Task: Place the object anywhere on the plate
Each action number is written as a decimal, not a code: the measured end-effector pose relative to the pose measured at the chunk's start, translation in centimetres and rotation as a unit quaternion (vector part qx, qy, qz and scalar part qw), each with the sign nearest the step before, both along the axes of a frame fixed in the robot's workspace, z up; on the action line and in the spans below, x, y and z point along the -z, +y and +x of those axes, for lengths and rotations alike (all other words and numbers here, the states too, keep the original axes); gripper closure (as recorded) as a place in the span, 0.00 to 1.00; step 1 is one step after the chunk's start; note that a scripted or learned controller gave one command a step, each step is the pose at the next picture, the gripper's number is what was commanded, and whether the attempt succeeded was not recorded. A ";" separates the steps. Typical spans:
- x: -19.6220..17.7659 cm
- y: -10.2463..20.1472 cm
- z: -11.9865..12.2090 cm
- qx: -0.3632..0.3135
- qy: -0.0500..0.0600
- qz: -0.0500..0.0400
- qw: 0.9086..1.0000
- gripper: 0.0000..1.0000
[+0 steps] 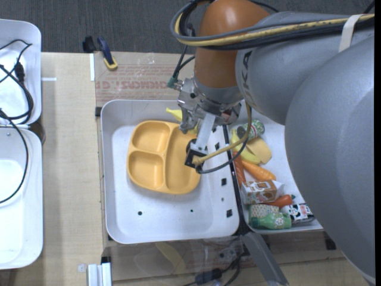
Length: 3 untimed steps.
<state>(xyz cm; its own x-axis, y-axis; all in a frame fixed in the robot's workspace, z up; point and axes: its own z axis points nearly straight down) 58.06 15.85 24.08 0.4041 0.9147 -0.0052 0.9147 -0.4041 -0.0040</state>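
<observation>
A yellow plate (156,157) with three compartments lies in the left-hand white bin (161,219), toward its back. My gripper (189,121) hangs over the plate's back right edge, near the bin's far wall. A small yellow thing (173,112) peeks out just left of the gripper, by the bin's back rim. Whether it is between the fingers is hidden by the wrist.
The right-hand bin (309,222) holds a banana (257,152), a carrot (257,171), a green can (255,127), a small carton (262,192) and a green packet (269,219). The arm covers most of that bin. A blue-handled tool (106,53) lies on the bench behind.
</observation>
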 end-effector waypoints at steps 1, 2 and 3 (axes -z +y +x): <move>0.1 -0.9 4.9 -0.006 -0.001 0.000 1.000 1.00; 11.3 -5.2 -5.1 0.016 0.001 0.000 1.000 1.00; 13.5 -3.6 -10.4 0.090 0.000 0.000 0.996 1.00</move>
<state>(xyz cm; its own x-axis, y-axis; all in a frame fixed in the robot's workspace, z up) 47.62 12.25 10.56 0.5610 0.8278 -0.0051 0.8278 -0.5610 -0.0051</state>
